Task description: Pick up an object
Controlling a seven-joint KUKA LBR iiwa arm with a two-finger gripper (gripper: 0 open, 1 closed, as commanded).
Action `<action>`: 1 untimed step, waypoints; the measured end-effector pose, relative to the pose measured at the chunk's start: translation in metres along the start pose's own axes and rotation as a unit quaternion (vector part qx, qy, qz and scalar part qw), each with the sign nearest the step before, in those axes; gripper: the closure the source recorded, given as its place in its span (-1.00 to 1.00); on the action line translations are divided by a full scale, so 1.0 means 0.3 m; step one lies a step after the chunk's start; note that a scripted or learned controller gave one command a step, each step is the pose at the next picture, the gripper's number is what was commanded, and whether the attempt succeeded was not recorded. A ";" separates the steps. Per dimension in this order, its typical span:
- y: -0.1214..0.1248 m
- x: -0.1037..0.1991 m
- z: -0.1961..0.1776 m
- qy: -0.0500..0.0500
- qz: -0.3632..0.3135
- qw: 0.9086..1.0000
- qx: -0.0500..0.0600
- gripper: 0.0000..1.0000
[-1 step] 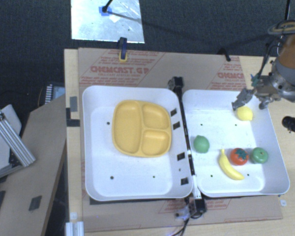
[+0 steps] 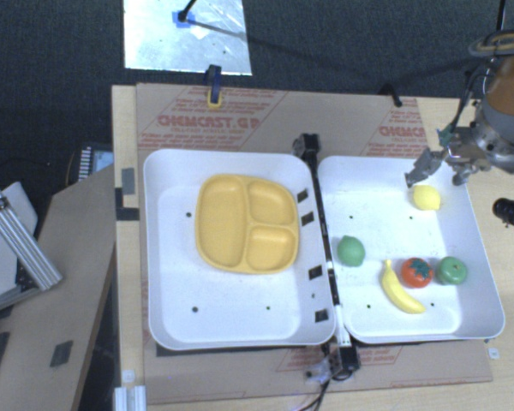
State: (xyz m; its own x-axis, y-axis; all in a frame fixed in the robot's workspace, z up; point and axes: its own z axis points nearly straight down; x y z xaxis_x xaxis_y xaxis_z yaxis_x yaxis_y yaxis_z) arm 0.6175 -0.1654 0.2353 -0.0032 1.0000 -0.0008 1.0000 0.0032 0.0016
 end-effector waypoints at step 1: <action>0.002 0.019 0.205 0.001 0.000 1.000 0.002 -1.00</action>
State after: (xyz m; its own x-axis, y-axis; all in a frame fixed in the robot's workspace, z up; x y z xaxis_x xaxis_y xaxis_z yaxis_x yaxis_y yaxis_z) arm 0.6181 -0.1596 0.1738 -0.0026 1.0000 0.0008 1.0000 0.0026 -0.0032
